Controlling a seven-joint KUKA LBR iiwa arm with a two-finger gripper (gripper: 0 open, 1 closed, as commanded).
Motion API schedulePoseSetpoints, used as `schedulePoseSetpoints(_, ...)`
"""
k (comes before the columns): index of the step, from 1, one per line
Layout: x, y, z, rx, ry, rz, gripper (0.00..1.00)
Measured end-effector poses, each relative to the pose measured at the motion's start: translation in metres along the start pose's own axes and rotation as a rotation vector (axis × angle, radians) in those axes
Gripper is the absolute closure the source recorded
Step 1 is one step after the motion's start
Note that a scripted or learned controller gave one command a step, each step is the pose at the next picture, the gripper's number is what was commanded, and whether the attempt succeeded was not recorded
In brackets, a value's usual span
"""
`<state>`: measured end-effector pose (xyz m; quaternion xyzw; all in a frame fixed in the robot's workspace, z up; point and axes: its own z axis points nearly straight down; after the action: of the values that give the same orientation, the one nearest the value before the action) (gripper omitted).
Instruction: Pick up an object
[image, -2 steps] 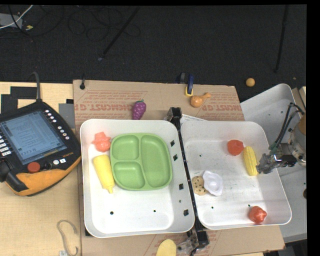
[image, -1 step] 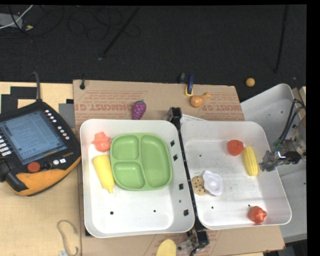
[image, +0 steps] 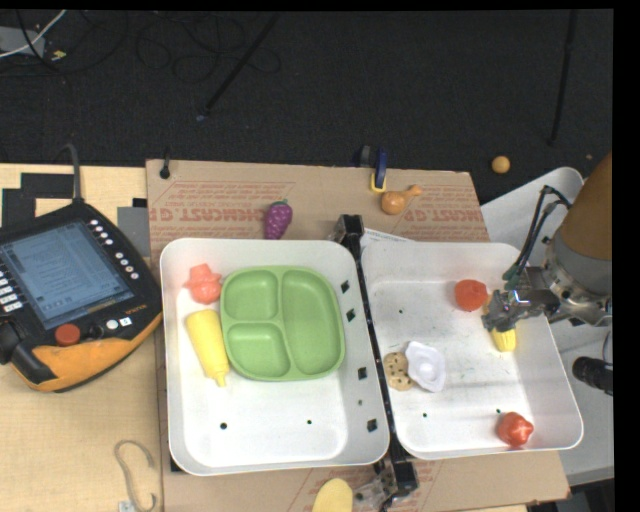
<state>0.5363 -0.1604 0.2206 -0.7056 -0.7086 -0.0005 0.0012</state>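
While a small yellow toy (image: 504, 340) is lying near the right wall of the right bin (image: 470, 440), the gripper (image: 500, 316) is sitting right on top of its upper end, touching or nearly so. Jaw state: cannot tell, dark fingers are blurring together and the toy is not clearly between them. An orange-red ball (image: 471, 294) is sitting just left of the gripper, near the bin's back. A red strawberry-like toy (image: 515, 428) is resting in the front right corner, well apart. A white crumpled piece (image: 427, 365) and a cookie (image: 398, 370) are lying side by side, touching, near the bin's left wall. The left bin (image: 260, 430) is holding a green divided plate (image: 281, 323), with a yellow bottle (image: 208, 345) just beside its left edge and a pink toy (image: 203, 284) above that. A purple grape bunch (image: 277, 218) and an orange gourd (image: 397, 200) are lying on the cardboard (image: 220, 195) behind the bins. A teach pendant (image: 70, 290) is sitting far left.
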Motion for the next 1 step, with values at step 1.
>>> schedulePoseSetpoints(1,0.0486,0.0401,0.0015,-0.001,0.000,0.000,1.00)
